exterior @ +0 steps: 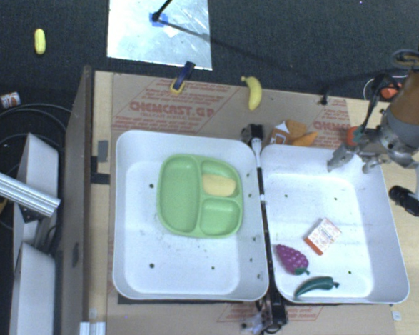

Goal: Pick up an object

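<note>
Green pepper (316, 285) lies at the near edge of the right bin (385, 233), with purple grapes (292, 258) just to its left and a small red-and-white box (323, 236) a little farther. In the left bin (131, 215) a green divided plate (193, 196) holds a yellow piece (219, 185). The gripper (356, 160) hangs over the right bin's far edge, fingers spread, holding nothing.
</note>
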